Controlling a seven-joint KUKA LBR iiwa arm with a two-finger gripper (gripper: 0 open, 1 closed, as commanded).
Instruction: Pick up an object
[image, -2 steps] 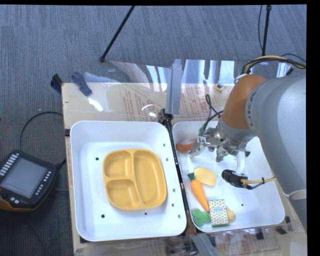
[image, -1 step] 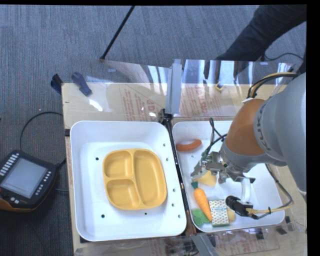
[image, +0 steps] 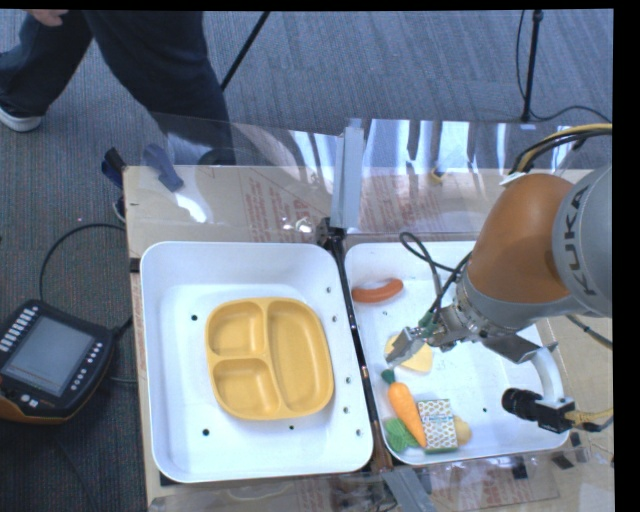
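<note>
The gripper (image: 405, 347) hovered over the yellow wedge (image: 419, 359) in the right bin (image: 480, 455), jaws apparently parted around nothing, and needed to descend squarely, clear of the carrot (image: 407, 410), before closing

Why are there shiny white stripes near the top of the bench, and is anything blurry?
Camera view: the stripes are glare on a clear panel behind the bins, brightest above the right bin; the yellow tray, sausage and carrot look fairly sharp; the tool is small and a bit soft; the lighting is even, with faint shadows.
</note>
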